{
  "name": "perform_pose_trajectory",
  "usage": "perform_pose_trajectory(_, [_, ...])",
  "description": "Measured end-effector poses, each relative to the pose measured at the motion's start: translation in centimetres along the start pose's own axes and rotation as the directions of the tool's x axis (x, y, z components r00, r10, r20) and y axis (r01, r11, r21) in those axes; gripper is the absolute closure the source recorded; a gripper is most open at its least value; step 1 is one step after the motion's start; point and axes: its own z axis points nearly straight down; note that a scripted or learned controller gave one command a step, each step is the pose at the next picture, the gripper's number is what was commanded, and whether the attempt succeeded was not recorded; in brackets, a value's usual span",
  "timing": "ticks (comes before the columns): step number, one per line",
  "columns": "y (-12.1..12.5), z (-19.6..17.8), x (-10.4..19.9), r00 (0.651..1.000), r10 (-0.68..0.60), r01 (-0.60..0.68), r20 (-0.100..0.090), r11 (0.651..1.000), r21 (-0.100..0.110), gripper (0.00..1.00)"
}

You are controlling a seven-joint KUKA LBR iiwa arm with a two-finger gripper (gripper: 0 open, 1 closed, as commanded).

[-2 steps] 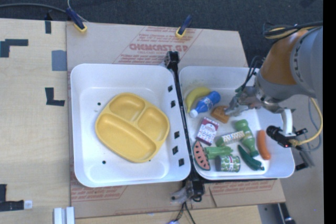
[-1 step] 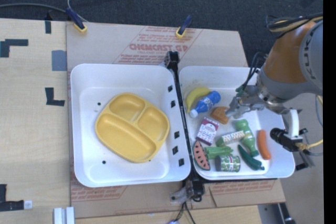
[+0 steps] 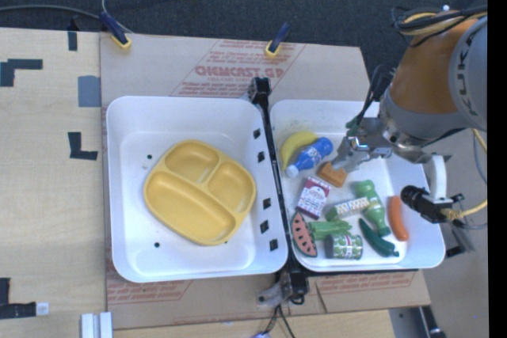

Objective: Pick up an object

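Scene: a bench seen from above, bearing two shallow white bins side by side on a sheet of cardboard (image 3: 230, 71).
Left bin (image 3: 127, 170): holds a yellow divided plate (image 3: 198, 190), lying near the bin's middle.
Right bin (image 3: 424, 249): crowded with small toy groceries, mostly from its middle to its near edge.
Arm: grey with an orange band, reaching in from the right over the right bin's far right corner.
Gripper (image 3: 350, 156): low over the right bin's middle, just beside a small orange block (image 3: 333, 174); I cannot tell how its fingers stand, and nothing can be seen held.
Task's things: a banana (image 3: 295, 145) and a blue bottle (image 3: 310, 156) near the bin's left wall; a red-and-white carton (image 3: 314, 197), a watermelon slice (image 3: 303, 235), a green can (image 3: 345, 246), a dark green cucumber (image 3: 377, 238) and a carrot (image 3: 398, 218) toward the near edge.
Risk: the items lie touching or just beside each other, so a descent here may nudge neighbours or catch two at once; the block is small and tilted and could slip free.
Readable writing: red print on the cardboard reads roughly "CHEMCAST GP", seen upside down.
Labels: the carton and can carry print too small to read.
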Motion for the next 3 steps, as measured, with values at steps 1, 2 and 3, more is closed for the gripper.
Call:
perform_pose_trajectory(1, [0.0, 0.0, 0.0, 1.0, 0.0, 0.0, 0.0, 1.0, 0.0, 0.0])
perform_pose_trajectory(2, [-0.2, 13.5, -1.3, 1.0, 0.001, -0.001, 0.0, 1.0, 0.001, 0.0])
perform_pose_trajectory(3, [-0.2, 12.6, -1.3, 1.0, 0.001, -0.001, 0.0, 1.0, 0.001, 1.0])
